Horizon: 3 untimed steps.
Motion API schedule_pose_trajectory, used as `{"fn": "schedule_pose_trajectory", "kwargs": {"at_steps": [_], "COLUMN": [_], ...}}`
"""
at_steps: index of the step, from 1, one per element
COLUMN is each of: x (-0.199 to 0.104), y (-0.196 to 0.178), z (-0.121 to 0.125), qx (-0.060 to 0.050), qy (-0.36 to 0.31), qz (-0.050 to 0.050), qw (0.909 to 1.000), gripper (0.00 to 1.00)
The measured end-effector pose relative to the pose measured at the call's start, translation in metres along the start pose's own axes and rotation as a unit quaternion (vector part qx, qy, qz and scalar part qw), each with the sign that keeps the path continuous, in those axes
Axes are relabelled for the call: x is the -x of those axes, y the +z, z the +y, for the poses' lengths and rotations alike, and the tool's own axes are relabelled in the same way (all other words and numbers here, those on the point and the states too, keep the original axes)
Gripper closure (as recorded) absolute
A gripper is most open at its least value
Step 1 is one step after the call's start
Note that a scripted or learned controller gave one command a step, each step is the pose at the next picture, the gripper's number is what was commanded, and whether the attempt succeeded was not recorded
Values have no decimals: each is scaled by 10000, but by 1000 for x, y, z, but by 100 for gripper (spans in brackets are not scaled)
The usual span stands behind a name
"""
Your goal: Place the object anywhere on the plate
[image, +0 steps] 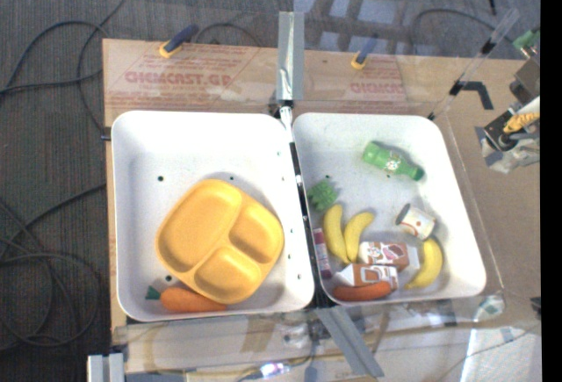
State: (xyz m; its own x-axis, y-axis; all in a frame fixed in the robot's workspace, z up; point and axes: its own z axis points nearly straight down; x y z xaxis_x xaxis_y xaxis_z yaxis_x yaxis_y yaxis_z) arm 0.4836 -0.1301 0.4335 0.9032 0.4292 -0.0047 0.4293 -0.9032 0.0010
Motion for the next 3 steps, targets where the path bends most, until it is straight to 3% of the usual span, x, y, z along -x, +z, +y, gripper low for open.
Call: {"fn": "schedule_pose_trajectory", "kwargs": {"at_steps": [1,2,3], "x": [9,22,41], "y": [0,0,0], "z": [21,47,86], "qx": [-9,0,0], "qy": [1133,731,-320], "qz": [2,3,2], "qw": [9936,9973,9995], "gripper": [100,100,100]}}
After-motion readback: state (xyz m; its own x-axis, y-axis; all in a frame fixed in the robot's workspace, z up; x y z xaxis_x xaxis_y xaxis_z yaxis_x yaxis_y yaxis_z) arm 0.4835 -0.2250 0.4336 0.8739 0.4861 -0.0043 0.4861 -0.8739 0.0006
